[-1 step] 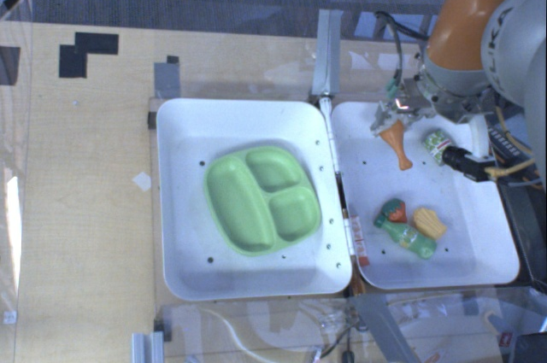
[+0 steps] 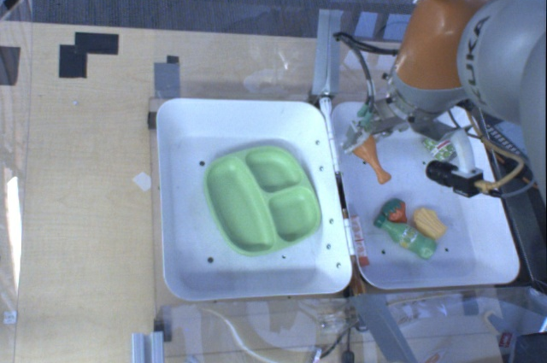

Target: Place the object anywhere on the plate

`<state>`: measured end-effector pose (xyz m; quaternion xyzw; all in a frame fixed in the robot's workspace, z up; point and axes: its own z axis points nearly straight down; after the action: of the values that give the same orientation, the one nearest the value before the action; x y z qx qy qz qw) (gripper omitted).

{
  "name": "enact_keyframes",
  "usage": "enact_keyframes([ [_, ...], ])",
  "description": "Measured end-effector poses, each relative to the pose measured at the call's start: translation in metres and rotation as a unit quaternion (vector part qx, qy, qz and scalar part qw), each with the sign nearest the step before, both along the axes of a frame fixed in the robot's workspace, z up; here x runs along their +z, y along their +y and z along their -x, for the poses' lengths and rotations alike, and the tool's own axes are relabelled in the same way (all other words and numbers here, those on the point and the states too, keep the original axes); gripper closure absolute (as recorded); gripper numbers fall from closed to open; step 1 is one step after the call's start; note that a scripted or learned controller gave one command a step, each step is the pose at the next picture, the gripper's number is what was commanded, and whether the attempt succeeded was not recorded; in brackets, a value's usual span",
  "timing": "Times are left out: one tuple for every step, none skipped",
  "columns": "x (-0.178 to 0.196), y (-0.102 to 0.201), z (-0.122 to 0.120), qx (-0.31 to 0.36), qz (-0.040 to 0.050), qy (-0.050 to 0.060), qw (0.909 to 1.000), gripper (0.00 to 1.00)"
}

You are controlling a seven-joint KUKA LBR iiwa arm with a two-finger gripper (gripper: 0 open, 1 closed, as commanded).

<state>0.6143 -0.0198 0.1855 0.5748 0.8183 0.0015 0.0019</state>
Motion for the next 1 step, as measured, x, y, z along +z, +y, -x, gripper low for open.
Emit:
enact_keyframes([
  [-0.0002,0.1043,0.0170,0.038,-0.0004,0.000,0.9993,1.00],
])
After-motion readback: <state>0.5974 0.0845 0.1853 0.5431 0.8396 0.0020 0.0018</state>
